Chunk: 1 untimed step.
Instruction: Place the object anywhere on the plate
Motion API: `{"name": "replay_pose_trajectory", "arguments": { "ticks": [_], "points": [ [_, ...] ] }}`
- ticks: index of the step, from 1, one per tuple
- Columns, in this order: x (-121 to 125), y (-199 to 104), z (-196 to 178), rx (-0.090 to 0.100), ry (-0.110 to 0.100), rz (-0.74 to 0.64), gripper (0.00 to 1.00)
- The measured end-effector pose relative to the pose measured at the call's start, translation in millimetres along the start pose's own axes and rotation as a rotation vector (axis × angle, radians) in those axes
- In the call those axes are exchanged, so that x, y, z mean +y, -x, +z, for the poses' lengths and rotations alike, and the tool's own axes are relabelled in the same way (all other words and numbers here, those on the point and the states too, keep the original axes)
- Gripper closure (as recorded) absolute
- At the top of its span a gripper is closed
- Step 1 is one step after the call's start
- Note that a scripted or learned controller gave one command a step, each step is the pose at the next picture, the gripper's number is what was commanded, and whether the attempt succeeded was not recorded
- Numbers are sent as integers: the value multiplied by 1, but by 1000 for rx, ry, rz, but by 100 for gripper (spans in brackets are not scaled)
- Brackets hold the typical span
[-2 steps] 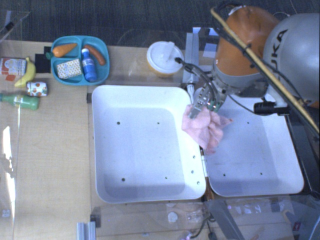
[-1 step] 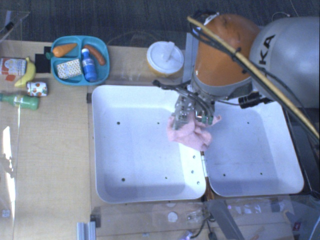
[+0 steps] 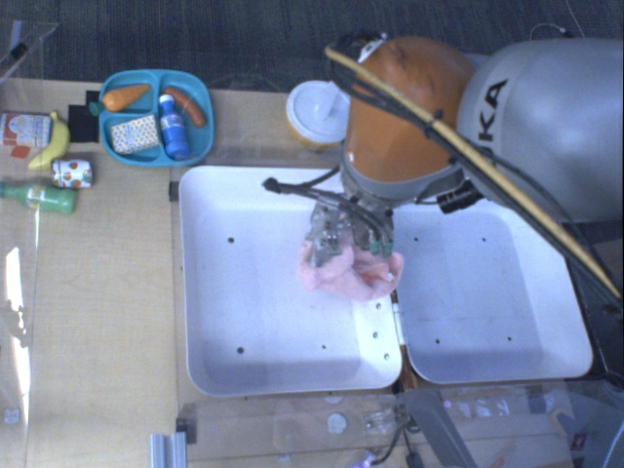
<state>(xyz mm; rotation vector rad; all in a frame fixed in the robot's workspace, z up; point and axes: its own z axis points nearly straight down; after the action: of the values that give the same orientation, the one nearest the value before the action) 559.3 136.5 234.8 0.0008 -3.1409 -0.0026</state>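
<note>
Your arm [image 3: 419, 105] reaches in from the right and points steeply down, setting the pincer [image 3: 343, 240] over the left bin [image 3: 234, 300]. Directly beneath it lies the pink object [image 3: 346, 273], touching its tip; you cannot tell how the pincer is set.

The end effector [image 3: 349, 240] hides part of the pink object [image 3: 349, 273] beneath it.

A pale wooden desk [image 3: 88, 291] carries two shallow white plastic bins [image 3: 244, 330] set side by side. Beyond its far edge lies dark grey carpeted floor [image 3: 195, 18]. Soft, even light falls across the wood, with a faint glare at the left.
</note>
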Motion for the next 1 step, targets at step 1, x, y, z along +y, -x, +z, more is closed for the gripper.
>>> {"name": "replay_pose_trajectory", "arguments": {
  "ticks": [1],
  "points": [
    [44, -27, 7, 1, 0, -5, 100]
  ]
}}
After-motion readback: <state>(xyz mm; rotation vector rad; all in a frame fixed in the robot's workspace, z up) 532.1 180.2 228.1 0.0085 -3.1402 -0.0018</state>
